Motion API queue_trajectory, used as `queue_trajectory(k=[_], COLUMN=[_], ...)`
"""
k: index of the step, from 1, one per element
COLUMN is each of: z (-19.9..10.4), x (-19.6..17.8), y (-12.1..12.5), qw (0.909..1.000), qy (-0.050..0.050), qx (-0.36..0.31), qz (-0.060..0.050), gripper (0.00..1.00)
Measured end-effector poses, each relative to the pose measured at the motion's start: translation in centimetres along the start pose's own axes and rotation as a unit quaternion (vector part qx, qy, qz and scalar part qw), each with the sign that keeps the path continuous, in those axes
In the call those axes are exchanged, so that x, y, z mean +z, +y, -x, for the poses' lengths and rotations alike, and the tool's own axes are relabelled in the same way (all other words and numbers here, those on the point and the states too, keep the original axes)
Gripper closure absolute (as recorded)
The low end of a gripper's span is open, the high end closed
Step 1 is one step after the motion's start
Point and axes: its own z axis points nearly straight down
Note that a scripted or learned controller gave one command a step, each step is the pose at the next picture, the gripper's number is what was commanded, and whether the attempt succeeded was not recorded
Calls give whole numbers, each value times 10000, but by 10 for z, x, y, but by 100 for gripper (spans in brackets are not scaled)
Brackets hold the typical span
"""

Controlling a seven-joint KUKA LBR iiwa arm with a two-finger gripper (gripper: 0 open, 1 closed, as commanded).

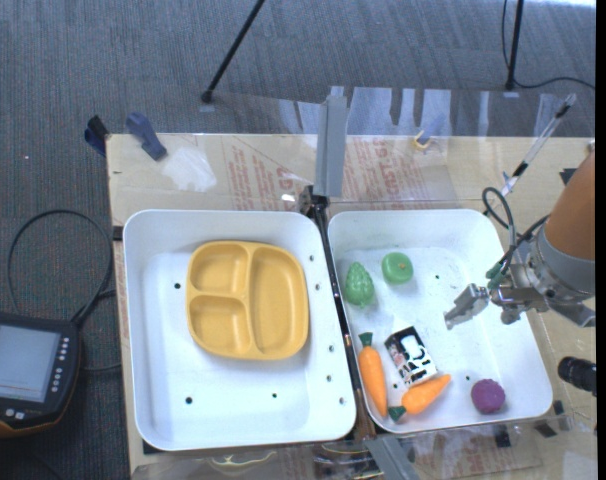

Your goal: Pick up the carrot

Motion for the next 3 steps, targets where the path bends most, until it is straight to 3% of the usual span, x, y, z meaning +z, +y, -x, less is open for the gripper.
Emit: queue_trajectory(k=[1,2,3], z=[-45,-58,1], x=[85,136,135], y=[-13,-22,-21], qw=[10000,9999,9993], qy=[7,-39,-7], qx=[35,114,-366], qz=[-42,6,10], gripper=[0,0,0])
